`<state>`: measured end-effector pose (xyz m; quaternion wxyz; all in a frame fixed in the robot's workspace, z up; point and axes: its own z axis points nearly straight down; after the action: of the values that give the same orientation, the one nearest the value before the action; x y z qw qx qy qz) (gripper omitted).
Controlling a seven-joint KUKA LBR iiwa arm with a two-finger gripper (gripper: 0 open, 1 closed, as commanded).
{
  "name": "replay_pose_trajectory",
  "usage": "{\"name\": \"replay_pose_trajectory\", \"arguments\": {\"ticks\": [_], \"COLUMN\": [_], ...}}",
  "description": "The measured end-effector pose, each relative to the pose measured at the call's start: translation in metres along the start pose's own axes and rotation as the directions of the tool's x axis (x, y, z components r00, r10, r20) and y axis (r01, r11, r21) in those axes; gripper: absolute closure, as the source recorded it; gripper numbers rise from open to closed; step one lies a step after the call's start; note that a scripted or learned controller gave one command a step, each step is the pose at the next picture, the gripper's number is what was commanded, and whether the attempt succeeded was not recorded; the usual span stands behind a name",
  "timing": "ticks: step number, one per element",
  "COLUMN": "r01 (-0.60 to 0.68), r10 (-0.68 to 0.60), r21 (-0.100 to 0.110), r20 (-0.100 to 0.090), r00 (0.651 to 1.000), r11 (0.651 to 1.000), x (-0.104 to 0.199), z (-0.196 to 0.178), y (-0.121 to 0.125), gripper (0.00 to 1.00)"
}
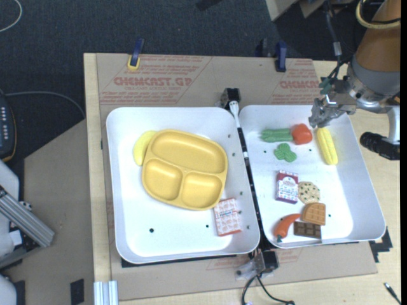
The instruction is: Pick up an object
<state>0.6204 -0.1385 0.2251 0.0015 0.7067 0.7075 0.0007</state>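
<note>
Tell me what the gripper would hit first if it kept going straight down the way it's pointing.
Probably the corn cob or the red tomato-like piece: the gripper hangs above the gap between them in the right bin. Depth is unclear from this slant.

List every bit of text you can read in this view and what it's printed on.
"CHEMCAST G.P", red print on the brown board behind the left bin.
"CHEMCAST", partly cut off, on the same board behind the right bin.
Small red-and-white packet in the left bin: print too small to read.
Red packet in the right bin: label blurred, unreadable.
</note>
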Motion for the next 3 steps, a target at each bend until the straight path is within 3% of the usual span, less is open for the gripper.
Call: {"name": "replay_pose_trajectory", "arguments": {"ticks": [2,3], "r01": [0.000,0.000], "r10": [0.000,0.000], "r21": [0.007,0.007], "r20": [-0.003,-0.003], "r00": [1.000,1.000], "r11": [1.000,1.000], "x": [0.061,0.082], "z": [-0.014,-0.007], "y": [-0.086,-0.110], "gripper": [1.00,1.00]}}
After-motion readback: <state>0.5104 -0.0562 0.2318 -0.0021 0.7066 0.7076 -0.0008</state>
